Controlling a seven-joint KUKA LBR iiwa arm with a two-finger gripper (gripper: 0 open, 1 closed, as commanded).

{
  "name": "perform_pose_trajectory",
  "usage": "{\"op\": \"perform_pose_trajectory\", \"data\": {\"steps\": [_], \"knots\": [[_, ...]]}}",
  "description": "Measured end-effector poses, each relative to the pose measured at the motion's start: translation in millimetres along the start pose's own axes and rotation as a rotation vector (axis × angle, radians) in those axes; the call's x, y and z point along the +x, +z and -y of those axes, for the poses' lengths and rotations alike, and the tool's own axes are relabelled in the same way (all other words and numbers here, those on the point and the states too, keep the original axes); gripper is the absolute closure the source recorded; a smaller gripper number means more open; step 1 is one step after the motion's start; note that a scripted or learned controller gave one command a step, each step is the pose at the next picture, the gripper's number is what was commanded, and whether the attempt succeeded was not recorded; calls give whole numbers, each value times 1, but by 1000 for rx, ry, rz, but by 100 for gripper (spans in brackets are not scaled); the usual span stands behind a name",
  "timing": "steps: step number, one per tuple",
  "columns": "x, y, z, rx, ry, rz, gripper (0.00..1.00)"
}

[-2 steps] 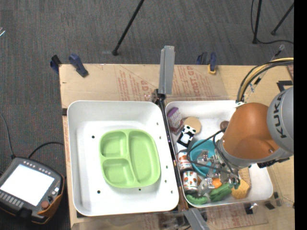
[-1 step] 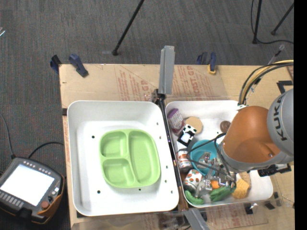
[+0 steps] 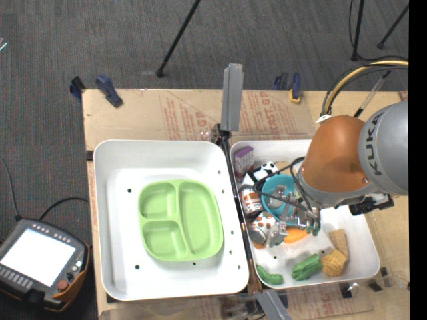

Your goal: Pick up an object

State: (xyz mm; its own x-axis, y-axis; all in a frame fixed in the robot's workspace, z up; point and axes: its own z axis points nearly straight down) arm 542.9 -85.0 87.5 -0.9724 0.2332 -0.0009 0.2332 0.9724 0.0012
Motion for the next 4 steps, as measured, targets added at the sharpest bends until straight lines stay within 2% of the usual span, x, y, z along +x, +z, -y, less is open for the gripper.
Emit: {"op": "perform_pose_trajectory", "data": {"steps": [1,2,3,4], "knots": [[-62,-7,81,1,-5,2,0],[-27,1,86,0,73,-2,0],[-52,0,44,-2,20,0,0],[-25,0,100,2,74,0,0]]}}
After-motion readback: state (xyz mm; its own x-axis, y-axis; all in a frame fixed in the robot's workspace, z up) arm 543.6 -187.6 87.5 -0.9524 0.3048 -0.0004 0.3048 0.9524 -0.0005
